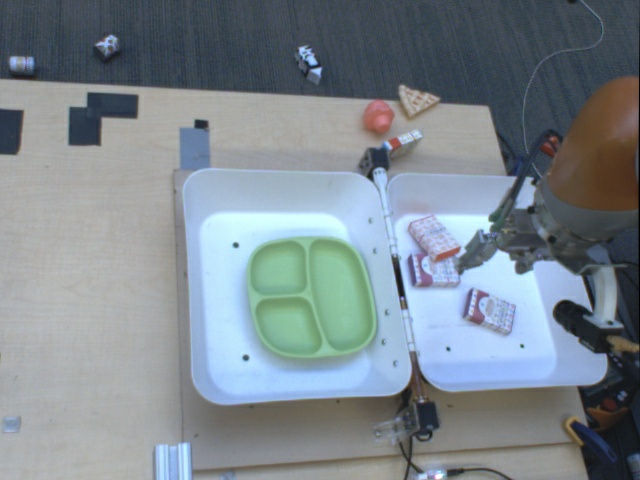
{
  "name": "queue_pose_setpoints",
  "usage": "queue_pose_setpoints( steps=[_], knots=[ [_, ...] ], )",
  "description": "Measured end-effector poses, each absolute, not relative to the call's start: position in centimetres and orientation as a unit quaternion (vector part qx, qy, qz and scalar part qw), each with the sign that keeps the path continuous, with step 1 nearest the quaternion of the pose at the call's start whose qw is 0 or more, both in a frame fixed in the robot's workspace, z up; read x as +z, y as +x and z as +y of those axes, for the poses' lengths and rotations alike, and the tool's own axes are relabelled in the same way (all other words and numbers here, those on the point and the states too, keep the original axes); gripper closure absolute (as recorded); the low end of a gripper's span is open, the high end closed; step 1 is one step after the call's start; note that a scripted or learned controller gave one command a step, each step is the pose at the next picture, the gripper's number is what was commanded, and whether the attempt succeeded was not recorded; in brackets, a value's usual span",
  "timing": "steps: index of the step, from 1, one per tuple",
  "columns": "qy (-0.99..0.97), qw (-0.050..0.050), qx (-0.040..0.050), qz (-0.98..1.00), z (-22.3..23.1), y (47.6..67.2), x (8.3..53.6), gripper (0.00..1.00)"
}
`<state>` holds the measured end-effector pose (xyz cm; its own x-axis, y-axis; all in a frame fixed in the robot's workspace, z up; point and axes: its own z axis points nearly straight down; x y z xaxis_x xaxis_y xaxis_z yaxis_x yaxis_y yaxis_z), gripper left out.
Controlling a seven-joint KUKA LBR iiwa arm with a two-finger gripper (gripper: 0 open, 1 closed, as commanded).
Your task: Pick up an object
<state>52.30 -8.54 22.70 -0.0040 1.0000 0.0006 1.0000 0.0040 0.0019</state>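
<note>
Arm enters over the right bin (560,363), orange band at that bin's far right side. Pincer (476,251) hangs low near the bin's left wall, beside the small cartons. Whether it is open, closed or gripping anything: cannot tell, the tip is too small and dark against the cartons.

Candidates in the right bin:
- upper carton (432,234), red-and-white, tilted, toward the far left corner of the bin.
- darker carton (430,272), just beside and partly under the upper one, close to the left wall.
- lone carton (489,310), well apart from the other two, nearer the bin's middle.

Left bin (200,298) carries a green divided plate (312,298); not part of this step.

Judgement: the step in hand looks like the descent onto the paired cartons.
- The two touch, so a closing grip may push one against the other or nip a corner only.
- Centre over one carton, line the grip across its short side, descend straight.
- The left wall is near; keep clear of it.
- The lone carton would be the cleaner target, with free space on all sides.
- Lift slowly; confirm the carton rises before moving away.
</note>
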Motion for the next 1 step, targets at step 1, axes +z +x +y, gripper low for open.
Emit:
queue_pose_setpoints(
  steps=[1],
  knots=[
    [0.706, 0.000, 0.0000, 0.708, -9.90, 49.72, 14.44, 0.00]
  ],
)
